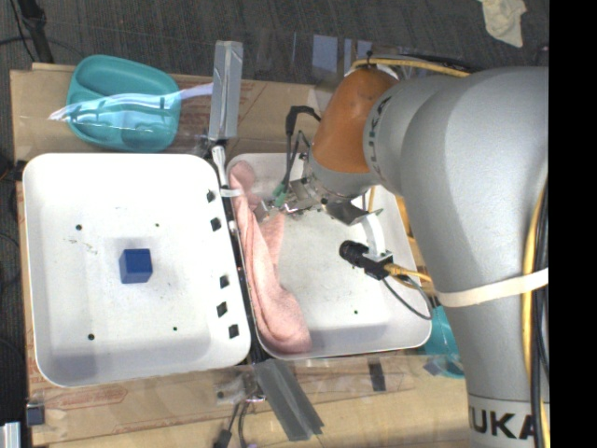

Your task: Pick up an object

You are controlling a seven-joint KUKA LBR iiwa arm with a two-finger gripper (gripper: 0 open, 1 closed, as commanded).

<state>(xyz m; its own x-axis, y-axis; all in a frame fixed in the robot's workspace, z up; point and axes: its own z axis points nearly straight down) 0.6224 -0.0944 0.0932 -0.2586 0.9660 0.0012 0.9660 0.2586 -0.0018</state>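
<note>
Pincer (pixel 280 197) beside pink cloth (pixel 270 278)

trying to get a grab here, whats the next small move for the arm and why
Probably lower a little onto the pink cloth and close there. The gripper sits over the top end of the right bin, close to the cloth's upper end along that bin's left wall, and nothing shows between its fingers. The blue cube lies across in the left bin.

Both white bins (pixel 56 185) are showing smooth, faintly glossy plastic. The pink cloth (pixel 266 269) is looking soft and matt. The blue cube (pixel 136 265) is looking matt, the bench (pixel 103 401) bare worn wood.
</note>
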